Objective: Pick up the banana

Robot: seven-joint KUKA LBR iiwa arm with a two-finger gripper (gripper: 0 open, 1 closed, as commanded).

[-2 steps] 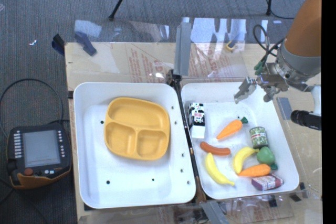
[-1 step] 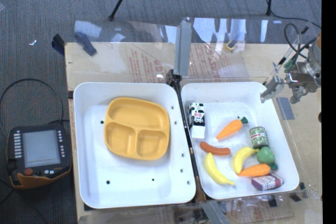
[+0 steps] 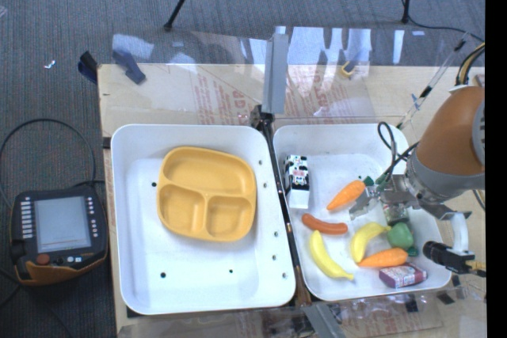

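Two yellow bananas lie in the right bin (image 3: 333,140). One banana (image 3: 326,256) is long and curved, near the front edge. The other banana (image 3: 366,239) is shorter and lies just right of it. My gripper (image 3: 386,203) hangs over the bin's right side, just above and to the right of the shorter banana. It sits between an orange carrot (image 3: 346,195) and a green pepper (image 3: 401,235). Nothing shows in its grasp.
The right bin also holds a red sausage (image 3: 324,225), a second carrot (image 3: 383,257), a pink box (image 3: 402,275) and a cow-patterned carton (image 3: 297,169). In the left bin (image 3: 135,249) rests a yellow divided plate (image 3: 207,192). A teach pendant (image 3: 57,237) lies left of the bench.
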